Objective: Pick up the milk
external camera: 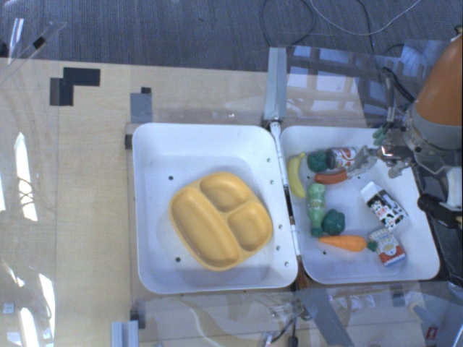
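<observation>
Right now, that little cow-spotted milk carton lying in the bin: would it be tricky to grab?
Probably not very. The milk carton looks boxy with flat sides, so it likely won't roll. Lying flat in the right bin, it shouldn't tip. It looks toy-sized, probably light, and may slide if nudged.

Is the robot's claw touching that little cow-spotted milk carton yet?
Apart. The camera view shows the claw near the right bin's far edge, with bare white floor plainly visible between it and the milk carton lying nearer the camera.
</observation>
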{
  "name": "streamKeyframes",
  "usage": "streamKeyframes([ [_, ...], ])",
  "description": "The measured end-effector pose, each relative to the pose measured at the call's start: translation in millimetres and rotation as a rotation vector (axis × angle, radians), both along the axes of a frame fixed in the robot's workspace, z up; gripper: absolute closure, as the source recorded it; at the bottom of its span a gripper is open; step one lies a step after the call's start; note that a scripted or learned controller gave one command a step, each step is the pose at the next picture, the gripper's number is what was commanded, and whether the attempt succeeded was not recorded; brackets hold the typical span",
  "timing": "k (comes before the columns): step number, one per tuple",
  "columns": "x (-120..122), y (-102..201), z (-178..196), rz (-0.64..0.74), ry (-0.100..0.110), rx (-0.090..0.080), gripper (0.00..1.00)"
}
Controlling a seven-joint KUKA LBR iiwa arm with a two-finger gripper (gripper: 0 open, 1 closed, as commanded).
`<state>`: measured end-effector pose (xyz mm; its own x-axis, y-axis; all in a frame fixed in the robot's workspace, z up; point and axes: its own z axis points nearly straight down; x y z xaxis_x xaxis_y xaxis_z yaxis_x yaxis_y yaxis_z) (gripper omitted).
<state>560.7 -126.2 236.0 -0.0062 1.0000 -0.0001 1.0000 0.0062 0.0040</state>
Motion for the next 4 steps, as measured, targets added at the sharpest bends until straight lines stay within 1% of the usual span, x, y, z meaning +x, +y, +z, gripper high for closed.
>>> streamKeyframes([
  [1, -31, -59, -47, 0.027, 0.000, -0.001, 0.00],
  [2, -26, -77, -140, 0.110, -0.004, -0.002, 0.00],
  [3, -24, -77, -128, 0.111, -0.010, -0.004, 1.00],
  [4, -54, -11, -37, 0.256, -0.004, -0.002, 1.00],
])
